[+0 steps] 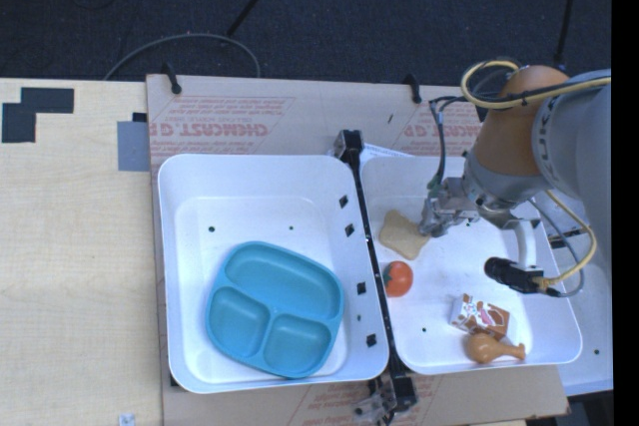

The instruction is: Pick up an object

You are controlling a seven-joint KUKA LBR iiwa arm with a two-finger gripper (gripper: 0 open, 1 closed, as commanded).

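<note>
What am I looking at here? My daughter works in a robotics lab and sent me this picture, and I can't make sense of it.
This is one photo from a camera fixed above a workbench, looking down at a slant. The grey machine with the orange band on the right is a robot arm; at its tip is a pincer for grasping things. On the bench sit two shallow white bins side by side. The left bin holds a blue divided plate. The right bin holds a tan slice of toy bread, a small red tomato, a small printed packet and a toy chicken drumstick. The pincer is low, right at the bread's edge; whether it grips anything cannot be made out.
</note>
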